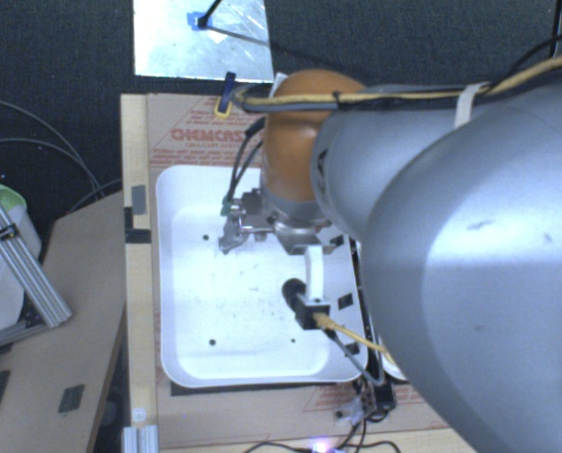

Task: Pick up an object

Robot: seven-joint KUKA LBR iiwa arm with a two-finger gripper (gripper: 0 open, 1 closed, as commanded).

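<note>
Gripper: low over the left bin's upper floor; whether it is apart or together cannot be told, nor whether it holds an object.
Left bin: white floor, a few dark specks.
Arm: hides the right bin.
Cardboard: red print, unreadable.
Room: bare bin floor left and below.

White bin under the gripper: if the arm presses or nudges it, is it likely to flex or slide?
The white bin looks shallow and thin-walled, with rounded corners, so probably light and slightly flexible. It rests on flat cardboard, so a sideways nudge from the gripper might slide it.
</note>
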